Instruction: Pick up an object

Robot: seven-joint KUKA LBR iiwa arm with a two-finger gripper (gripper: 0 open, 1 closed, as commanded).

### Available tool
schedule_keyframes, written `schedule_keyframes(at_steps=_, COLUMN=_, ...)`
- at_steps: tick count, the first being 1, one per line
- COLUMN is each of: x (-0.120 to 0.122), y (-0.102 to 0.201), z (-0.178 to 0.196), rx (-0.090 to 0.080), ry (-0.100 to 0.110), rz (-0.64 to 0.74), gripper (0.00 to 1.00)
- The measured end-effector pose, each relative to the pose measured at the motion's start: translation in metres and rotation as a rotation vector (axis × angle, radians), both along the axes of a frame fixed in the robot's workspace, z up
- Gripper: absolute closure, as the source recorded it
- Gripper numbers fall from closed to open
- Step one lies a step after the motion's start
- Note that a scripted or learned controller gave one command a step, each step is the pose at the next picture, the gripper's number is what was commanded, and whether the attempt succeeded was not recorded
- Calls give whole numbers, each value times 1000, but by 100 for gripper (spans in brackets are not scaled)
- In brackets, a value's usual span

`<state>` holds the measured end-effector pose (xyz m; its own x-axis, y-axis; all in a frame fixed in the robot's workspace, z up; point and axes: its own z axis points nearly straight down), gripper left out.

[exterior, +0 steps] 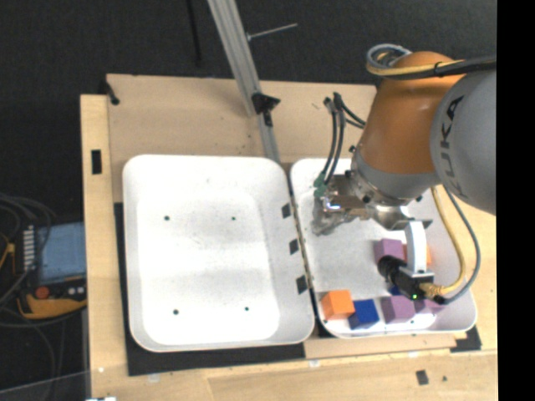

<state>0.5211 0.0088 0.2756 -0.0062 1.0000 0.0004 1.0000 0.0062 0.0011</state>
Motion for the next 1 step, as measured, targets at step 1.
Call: schedule_keyframes(at_steps=1, x=14, y=56, z=-7, rx=0, ry=0, rz=1, gripper=100)
